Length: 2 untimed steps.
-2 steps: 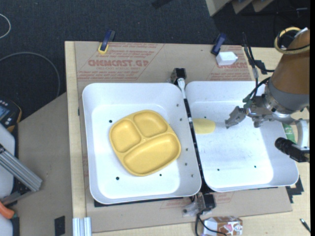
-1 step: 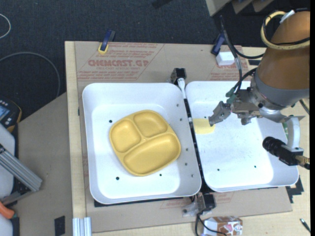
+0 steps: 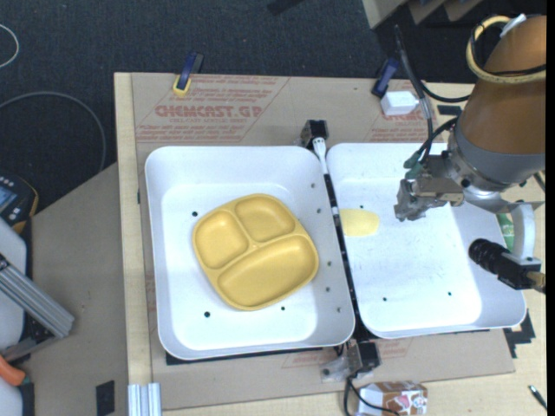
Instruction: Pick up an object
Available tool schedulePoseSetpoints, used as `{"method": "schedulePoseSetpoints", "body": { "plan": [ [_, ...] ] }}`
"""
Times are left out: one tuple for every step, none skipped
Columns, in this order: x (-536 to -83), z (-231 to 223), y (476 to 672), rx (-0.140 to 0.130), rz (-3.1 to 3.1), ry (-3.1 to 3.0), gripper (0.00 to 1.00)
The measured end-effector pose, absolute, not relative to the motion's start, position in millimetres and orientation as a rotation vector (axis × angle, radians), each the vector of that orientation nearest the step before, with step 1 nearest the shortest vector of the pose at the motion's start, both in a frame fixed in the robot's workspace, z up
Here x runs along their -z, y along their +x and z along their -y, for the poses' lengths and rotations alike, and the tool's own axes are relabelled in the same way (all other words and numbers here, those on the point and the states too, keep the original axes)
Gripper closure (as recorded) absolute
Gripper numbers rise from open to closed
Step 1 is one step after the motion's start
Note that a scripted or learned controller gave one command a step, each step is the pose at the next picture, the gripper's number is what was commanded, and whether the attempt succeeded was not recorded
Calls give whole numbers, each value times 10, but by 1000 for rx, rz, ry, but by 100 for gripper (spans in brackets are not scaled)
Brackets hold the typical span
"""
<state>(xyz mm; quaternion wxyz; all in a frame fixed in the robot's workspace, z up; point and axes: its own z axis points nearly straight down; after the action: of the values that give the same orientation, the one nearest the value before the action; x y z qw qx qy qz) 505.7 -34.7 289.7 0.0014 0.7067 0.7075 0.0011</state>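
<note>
A small pale yellow object (image 3: pixel 359 224) lies in the right bin (image 3: pixel 408 302) close to its left wall. My gripper (image 3: pixel 414 206) hangs over the same bin, just right of that object and a little apart from it. A yellow divided plate (image 3: pixel 254 250) rests in the middle of the left bin (image 3: pixel 173 198). A green item (image 3: pixel 506 229) shows partly at the right bin's far right edge, behind the arm.
The grey arm with its orange band (image 3: pixel 512 59) covers the upper right of the right bin. A black part (image 3: pixel 503 265) juts over that bin's right side. Clamps and cables line the cardboard bench around the bins.
</note>
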Motion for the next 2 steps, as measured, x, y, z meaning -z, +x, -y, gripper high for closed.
{"method": "schedulePoseSetpoints", "body": {
  "plan": [
    [-3081, -144, 4785, -3, -2230, 2215, 100],
    [-2857, -197, 4789, 5, -2225, 2223, 100]
  ]
}}
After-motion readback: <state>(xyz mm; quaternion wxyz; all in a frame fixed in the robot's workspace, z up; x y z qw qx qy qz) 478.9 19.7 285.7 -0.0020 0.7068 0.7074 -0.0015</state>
